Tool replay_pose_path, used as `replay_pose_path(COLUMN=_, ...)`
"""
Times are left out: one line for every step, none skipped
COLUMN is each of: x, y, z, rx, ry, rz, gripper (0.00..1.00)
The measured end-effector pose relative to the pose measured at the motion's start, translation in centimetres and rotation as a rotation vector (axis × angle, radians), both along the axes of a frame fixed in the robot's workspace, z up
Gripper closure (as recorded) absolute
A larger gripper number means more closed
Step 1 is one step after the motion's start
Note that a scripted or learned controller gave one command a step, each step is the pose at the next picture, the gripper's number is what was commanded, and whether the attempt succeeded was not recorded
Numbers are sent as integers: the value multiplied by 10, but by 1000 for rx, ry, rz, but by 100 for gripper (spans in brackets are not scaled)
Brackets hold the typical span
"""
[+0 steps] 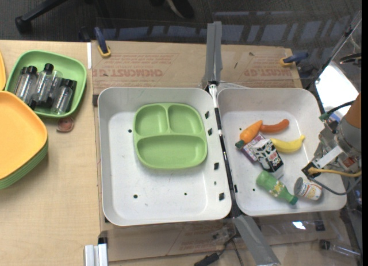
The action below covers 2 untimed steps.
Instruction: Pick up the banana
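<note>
The yellow banana lies in the right bin, near its middle right, curved and resting flat. An orange carrot and a red-orange pepper lie just behind and left of it. My gripper hangs at the bin's right rim, a short way right of the banana and slightly nearer the front, apart from it. Wrist hardware and a yellow cable hide its tips.
A cow-patterned carton and a purple packet sit left of the banana. A green bottle and a small jar lie at the front. The left bin holds a green divided plate.
</note>
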State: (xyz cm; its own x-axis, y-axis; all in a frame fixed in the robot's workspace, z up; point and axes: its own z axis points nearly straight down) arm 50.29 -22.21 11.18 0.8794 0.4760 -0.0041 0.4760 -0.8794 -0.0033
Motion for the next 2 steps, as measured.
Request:
replay_pose_path(x=21, y=43, z=-6, rx=-1, ry=1, rz=-244, gripper=100)
replay_pose_path(x=-19, y=9, z=-5, rx=0, ry=1, rz=-221, gripper=100)
